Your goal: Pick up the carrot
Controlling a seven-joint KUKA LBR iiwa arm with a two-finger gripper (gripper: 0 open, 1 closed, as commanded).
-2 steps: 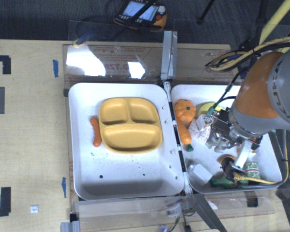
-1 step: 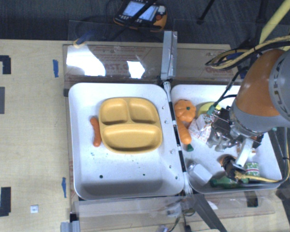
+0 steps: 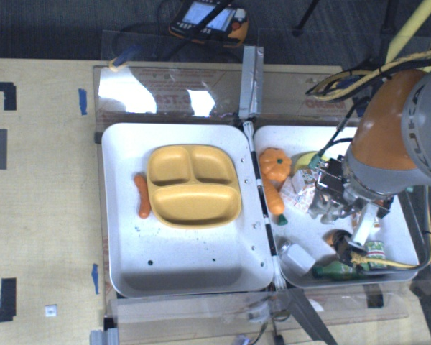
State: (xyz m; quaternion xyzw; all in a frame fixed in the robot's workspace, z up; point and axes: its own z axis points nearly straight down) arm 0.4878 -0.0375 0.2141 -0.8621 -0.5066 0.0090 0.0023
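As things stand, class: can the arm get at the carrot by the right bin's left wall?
Probably yes, tightly. The carrot lies uncovered, with the gripper close by in the same bin. The bin wall crowds one side and the pumpkin sits at its far end.

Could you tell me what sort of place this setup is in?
Probably a robotics lab: a robot arm over two white bins of toy food, a handheld controller and loose cables.

1 fixed camera above bench [image 3: 43,192], slanted downward, both bins framed, moderately close
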